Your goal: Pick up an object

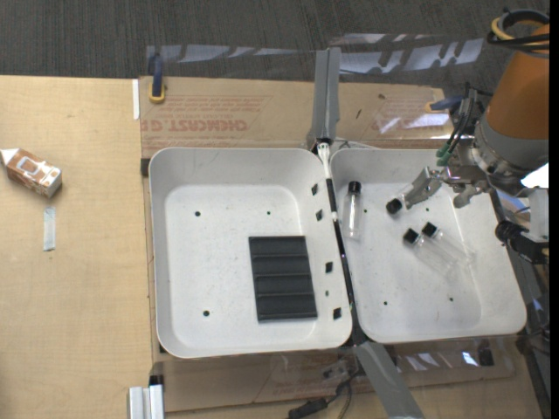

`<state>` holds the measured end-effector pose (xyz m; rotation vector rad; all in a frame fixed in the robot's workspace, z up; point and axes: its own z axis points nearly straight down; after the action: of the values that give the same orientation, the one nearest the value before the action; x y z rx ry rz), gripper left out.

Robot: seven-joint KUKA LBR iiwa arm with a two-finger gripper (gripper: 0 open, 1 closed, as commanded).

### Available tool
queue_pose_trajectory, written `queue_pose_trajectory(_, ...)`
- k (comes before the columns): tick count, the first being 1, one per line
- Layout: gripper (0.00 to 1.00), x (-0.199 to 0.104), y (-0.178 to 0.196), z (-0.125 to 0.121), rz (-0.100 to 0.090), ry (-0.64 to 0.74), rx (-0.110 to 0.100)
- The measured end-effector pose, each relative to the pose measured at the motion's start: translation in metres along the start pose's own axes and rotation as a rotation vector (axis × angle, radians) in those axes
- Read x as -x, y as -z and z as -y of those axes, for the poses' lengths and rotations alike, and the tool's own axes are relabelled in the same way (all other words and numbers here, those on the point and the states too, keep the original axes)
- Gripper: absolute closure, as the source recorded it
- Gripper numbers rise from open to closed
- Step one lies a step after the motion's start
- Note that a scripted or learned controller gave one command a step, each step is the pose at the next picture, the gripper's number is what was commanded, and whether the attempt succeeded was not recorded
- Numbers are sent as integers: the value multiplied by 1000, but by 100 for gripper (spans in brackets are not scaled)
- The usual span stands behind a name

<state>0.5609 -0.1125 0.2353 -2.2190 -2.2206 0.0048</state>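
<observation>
My gripper [441, 190] hangs over the back of the right bin [489, 321], open, with nothing between its fingers [418, 190]. Below and left of it in that bin lie a small black cap [394, 205], a clear tube with a black cap [353, 208] by the left wall, and two clear black-capped vials [430, 243] near the middle. A black ribbed rectangular block [282, 278] lies flat in the left bin [175, 234]. The grey arm with its orange band [522, 85] comes in from the upper right.
Cardboard sheet [218, 116] lies behind the bins, with a blue clamp [157, 85] at its left end. On the wooden table at far left sit a small orange-and-white box [33, 173] and a pale strip [49, 230]. A metal divider [325, 94] runs between the bins.
</observation>
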Motion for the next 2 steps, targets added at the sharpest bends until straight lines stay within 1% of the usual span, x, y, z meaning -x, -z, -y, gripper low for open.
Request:
queue_pose_trajectory(1,0,65,-85,1,-1,-9,1)
queue_pose_trajectory(2,0,97,-145,32,-6,68,-1)
